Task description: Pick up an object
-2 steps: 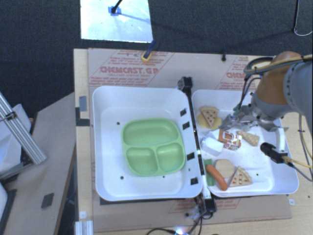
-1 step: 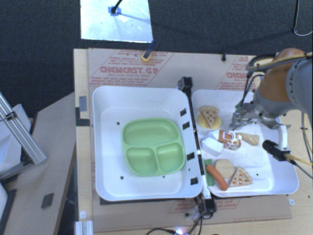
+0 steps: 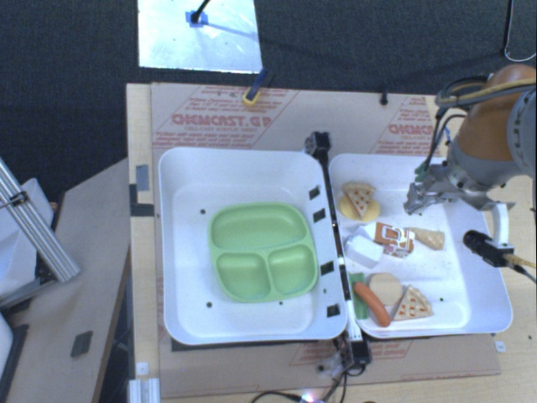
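Note:
The right bin (image 3: 482,305) holds several toy foods: a pizza slice on a yellow round (image 3: 359,201), an orange and white packet (image 3: 393,238), a tan wedge (image 3: 428,239), a white block (image 3: 363,248), a red sausage (image 3: 371,302), a tan disc (image 3: 385,287) and another pizza slice (image 3: 411,306). My gripper (image 3: 416,201) hangs over the upper middle of this bin, above and right of the packet, pointing down-left. Nothing shows between its fingers.
The left bin (image 3: 189,225) carries a green three-compartment plate (image 3: 260,252). A black divider strip (image 3: 329,225) runs between the bins. A black fitting (image 3: 487,247) on the arm hangs over the right bin's right side. A grey panel (image 3: 199,23) lies behind the bench.

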### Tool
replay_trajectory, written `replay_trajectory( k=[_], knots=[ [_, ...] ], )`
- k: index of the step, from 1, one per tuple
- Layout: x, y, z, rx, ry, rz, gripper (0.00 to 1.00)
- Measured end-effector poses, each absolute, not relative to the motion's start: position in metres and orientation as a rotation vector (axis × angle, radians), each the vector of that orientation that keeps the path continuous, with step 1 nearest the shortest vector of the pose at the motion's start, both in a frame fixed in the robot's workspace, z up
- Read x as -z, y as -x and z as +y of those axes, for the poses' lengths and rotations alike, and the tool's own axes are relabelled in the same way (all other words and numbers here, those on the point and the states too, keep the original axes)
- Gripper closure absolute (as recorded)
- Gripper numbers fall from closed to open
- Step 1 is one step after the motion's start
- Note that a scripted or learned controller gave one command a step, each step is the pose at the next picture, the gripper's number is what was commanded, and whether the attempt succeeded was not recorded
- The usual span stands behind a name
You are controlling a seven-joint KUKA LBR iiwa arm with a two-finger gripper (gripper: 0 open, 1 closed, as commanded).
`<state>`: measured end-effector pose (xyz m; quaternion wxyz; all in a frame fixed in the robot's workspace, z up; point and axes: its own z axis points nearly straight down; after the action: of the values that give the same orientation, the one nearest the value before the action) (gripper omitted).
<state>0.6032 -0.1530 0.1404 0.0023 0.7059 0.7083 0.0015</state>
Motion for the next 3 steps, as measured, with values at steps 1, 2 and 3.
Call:
replay_trajectory(
  k=[1,2,3],
  knots=[
    [-0.203,-0.611,-0.150,-0.008,-2.210,2.222,1.00],
    [-0.226,-0.613,-0.150,-0.005,-2.212,2.224,1.00],
    [-0.223,-0.593,-0.102,-0.001,-2.212,2.231,1.00]
  ],
)
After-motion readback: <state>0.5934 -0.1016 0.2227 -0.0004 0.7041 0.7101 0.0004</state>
